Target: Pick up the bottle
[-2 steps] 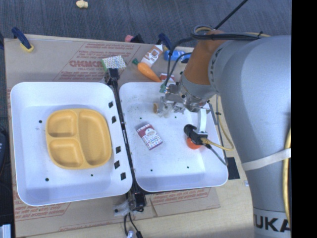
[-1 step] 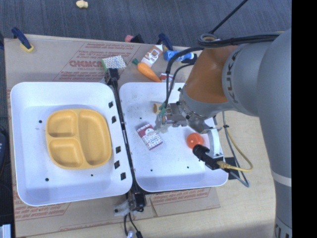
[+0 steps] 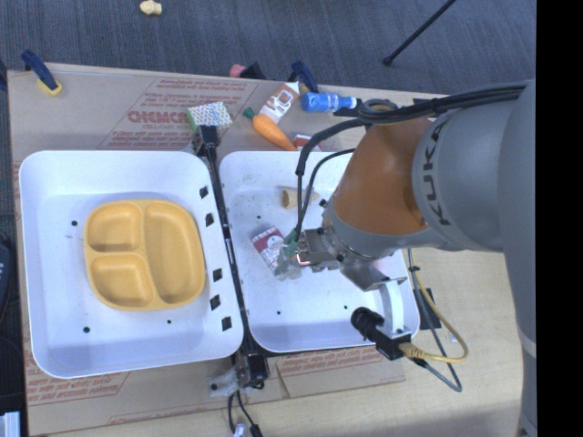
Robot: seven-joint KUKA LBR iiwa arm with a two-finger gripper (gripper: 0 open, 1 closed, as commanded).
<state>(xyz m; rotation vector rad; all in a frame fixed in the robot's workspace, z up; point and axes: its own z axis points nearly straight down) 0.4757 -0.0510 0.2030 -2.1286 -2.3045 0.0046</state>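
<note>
Cardboard-topped bench, two white bins. Gripper [image 3: 290, 260] low in right bin [image 3: 273, 330], beside red packet [image 3: 268, 244]; finger state: cannot tell. Bottle [image 3: 326, 103] outside bin, 12 o'clock. Approach step; next needs lift, reposition.

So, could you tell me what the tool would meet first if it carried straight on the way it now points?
The tool points toward the view's left, at a small red and white packet lying on the floor of the right bin. That packet looks first in line, though depth is hard to judge from above.
</note>
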